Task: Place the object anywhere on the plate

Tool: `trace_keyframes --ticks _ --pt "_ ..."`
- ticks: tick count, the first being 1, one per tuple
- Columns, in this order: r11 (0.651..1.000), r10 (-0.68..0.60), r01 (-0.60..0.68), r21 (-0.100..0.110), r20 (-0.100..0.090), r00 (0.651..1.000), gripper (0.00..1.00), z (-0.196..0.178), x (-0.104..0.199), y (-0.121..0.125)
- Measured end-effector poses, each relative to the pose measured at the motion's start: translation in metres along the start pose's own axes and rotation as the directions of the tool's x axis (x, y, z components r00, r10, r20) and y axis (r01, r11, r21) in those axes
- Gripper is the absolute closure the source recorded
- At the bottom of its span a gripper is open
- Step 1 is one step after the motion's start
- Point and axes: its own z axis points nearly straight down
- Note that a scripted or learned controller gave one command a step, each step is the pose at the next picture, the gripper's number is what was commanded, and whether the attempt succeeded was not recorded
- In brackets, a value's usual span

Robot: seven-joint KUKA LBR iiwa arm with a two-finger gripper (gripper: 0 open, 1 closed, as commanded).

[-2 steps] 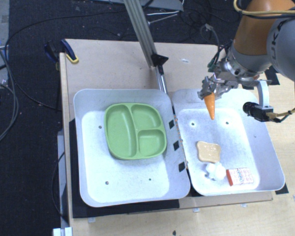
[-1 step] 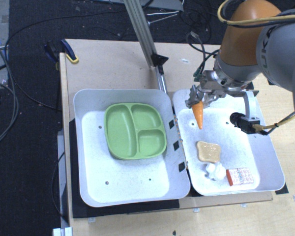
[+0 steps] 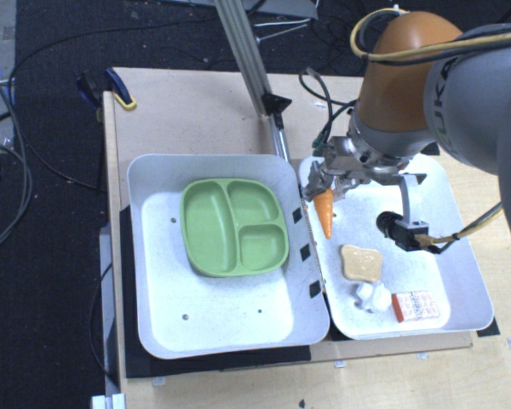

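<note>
A green plate with three compartments lies in the left bin. An orange toy carrot hangs point-down over the left edge of the right bin. Its thick end sits between the fingers of my gripper, which is shut on it. The gripper stands just right of the plate, beyond the wall between the two bins.
In the right bin lie a tan bread-like piece, a small white crumpled object and a red and white packet. A black fitting with a cable hangs off the arm above that bin. A metal pole slants up behind the bins.
</note>
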Motion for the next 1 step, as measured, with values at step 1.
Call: trace_keyframes --ticks 1 --pt "1.000 -0.001 0.001 -0.001 0.000 1.000 1.00 -0.0031 0.0460 -0.0131"
